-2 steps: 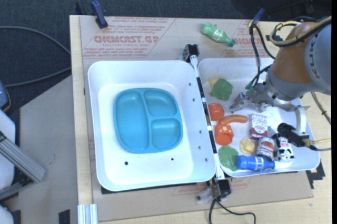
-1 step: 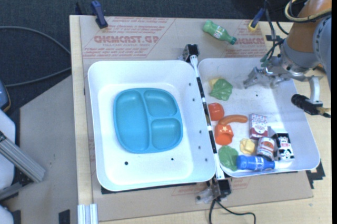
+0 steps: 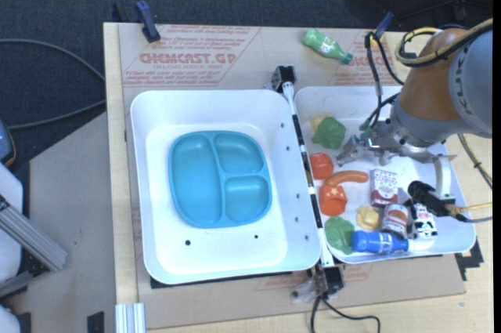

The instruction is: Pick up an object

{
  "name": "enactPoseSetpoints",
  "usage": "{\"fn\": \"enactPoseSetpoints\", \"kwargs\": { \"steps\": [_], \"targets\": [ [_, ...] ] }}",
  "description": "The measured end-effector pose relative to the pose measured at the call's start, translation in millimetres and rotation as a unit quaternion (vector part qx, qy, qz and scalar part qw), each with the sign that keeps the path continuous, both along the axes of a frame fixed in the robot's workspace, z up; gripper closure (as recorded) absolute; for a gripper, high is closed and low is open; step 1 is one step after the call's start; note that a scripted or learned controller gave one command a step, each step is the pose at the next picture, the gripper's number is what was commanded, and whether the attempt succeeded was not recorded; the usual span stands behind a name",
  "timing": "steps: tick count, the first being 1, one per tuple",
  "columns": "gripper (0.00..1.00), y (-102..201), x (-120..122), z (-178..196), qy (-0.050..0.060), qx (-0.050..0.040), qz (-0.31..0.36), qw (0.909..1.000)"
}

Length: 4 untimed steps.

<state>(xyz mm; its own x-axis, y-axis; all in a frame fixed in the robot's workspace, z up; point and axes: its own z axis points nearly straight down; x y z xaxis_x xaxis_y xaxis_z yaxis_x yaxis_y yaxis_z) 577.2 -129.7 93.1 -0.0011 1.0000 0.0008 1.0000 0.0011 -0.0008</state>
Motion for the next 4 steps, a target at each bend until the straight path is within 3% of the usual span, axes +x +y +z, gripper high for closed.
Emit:
{"fn": "enactPoseSetpoints", "kwargs": {
  "steps": [1,2,4],
  "targets": [
    [0.0,30,33,-9,-0.001,-0.0005,0.0,1.0],
    [0.0,34,90,-8,-0.001,-0.0006,0.0,1.0],
    [0.0,35,89,-8,0.0,-0.0009,0.0,1.0]
  ]
}}
